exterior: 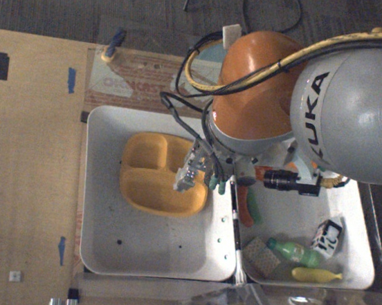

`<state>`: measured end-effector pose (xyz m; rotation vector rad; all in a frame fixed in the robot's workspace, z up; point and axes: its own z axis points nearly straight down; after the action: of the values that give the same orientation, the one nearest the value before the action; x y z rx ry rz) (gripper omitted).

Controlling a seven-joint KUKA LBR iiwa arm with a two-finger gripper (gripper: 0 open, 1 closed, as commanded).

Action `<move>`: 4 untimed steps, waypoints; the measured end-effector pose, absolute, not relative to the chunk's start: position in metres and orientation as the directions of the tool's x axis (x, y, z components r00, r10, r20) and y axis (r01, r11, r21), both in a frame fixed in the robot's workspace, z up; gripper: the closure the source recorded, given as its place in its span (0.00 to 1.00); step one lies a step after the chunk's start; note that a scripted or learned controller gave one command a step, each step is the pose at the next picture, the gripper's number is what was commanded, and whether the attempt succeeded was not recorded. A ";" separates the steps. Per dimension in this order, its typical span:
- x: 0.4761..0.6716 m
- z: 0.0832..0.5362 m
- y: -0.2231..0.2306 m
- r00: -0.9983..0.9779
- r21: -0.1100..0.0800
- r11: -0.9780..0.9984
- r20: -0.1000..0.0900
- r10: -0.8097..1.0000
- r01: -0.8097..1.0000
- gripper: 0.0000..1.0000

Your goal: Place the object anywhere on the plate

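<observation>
Roughly, biggest first:
Arm: grey KUKA arm (355, 100) w/ orange band, reaching in from the right, wrist hanging over the gap between the two bins.
Left bin: shallow white plastic bin (130, 245), holds the plate and little else.
Right bin: shallow white plastic bin (363, 227), partly hidden under the arm; holds the loose items.
Plate: yellow-orange divided plastic plate (147, 177), three compartments, lying in the upper-middle of the left bin.
Gripper: two-finger gripper (189, 176) low over the plate's right edge. Too blurred to say if anything sits between them; open/closed state can't be told.
Bottle: small green plastic bottle (294, 252) lying on its side, lower part of right bin.
Banana: yellow toy banana (316, 275) just below the bottle, near the bin's bottom wall.
Sponge: tan square sponge-like pad (261, 256) left of the bottle.
Carrot-ish: orange-and-green elongated piece (246, 208) by the right bin's left wall.
Card: small black-and-white item (328, 237) at the right, tilted.
</observation>
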<state>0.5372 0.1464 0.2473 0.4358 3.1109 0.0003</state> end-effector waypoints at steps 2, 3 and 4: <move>0.536 0.093 0.154 -1.000 0.013 1.000 -0.017 0.013 0.013 1.00; 0.571 0.108 0.109 -0.822 -0.002 0.822 0.007 0.570 0.570 1.00; 0.511 0.129 0.198 -0.739 -0.004 0.739 0.002 0.674 0.674 1.00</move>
<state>0.5111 0.1976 0.1291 1.1371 2.9326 -0.0044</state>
